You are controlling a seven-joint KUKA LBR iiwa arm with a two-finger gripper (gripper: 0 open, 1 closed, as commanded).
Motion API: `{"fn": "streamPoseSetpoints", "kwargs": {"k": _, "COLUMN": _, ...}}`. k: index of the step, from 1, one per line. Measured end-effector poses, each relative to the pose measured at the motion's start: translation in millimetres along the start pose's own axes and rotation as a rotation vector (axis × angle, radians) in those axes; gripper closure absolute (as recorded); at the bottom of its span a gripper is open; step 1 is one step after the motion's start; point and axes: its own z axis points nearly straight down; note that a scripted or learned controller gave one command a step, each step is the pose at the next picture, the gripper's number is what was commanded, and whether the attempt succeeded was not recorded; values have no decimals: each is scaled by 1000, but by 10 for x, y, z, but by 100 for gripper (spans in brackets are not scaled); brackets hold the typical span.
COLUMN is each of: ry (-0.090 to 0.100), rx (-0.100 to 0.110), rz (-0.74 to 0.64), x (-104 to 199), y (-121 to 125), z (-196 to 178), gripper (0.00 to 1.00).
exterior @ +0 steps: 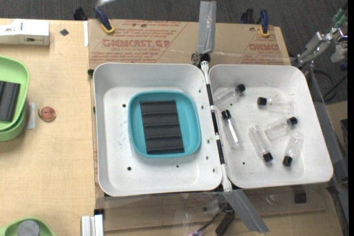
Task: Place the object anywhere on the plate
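**Near-side bins: plate carries no vial, task not yet started**

Left bin (108, 168), at the near edge of the bench, holds the teal plate (135, 119) roughly in its middle, and a black ribbed insert (161, 127) lies on the plate. No vial is on it. Right bin (249, 171), touching the left one along the shared rim, holds the likely objects: six clear vials with black caps, all lying on their sides and scattered. One long vial (229, 127) lies just beside the dividing rim, closest to the plate. Another (232, 92) lies towards the far corner, a third (274, 101) near the far wall, and three more (276, 130) (259, 143) (292, 149) are grouped on the near right, close together but seemingly apart.

Whether the gripper is open or closed cannot be told, and no vial is lifted off the bin floor.

By my reading, nothing of the task is done. Everything is left: choose a vial, close on it, carry it over the rim and set it down on the plate. Clear, round vials may roll or slip, so the grasp looks like the weak point
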Motion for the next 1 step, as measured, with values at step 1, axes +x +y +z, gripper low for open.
{"fn": "streamPoseSetpoints", "kwargs": {"k": 1, "ry": 0, "rx": 0, "rz": 73, "x": -649, "y": 269, "z": -218, "gripper": 0}}
